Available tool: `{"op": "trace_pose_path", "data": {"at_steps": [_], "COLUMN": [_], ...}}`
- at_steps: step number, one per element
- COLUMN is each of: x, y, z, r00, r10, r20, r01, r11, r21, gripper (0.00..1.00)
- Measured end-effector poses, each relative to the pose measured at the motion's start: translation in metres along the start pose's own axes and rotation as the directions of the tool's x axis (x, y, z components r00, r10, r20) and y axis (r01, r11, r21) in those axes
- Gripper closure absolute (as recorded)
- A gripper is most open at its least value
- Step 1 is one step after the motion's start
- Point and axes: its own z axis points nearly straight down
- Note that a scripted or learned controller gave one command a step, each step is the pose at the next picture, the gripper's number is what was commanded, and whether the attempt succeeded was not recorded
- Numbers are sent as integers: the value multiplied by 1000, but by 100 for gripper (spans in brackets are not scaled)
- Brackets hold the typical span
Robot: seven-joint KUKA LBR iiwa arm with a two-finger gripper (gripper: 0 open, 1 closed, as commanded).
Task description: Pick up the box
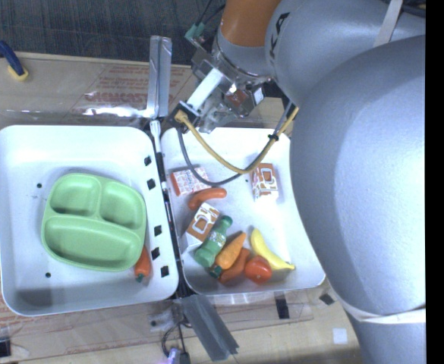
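Three small orange-and-white boxes lie in the right bin (301, 226). One box (184, 180) is near its left wall, another box (265, 181) sits toward the right, and a third box (204, 221) rests in the middle beside a green bottle (212, 246). My gripper (231, 103) hangs over the bin's far edge, above and apart from all the boxes. Nothing shows in its grasp.
The right bin also holds a sausage (207, 196), a carrot (232, 250), a banana (270, 251) and a tomato (258, 270), crowded at the near end. In the left bin (17, 165) lie a green divided plate (95, 220) and a small carrot (143, 264).
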Motion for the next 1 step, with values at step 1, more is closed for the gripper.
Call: {"op": "trace_pose_path", "data": {"at_steps": [1], "x": [27], "y": [-22], "z": [107], "r00": [999], "r10": [-42], "r20": [5], "r01": [42], "r11": [999], "r21": [3], "gripper": [0]}}
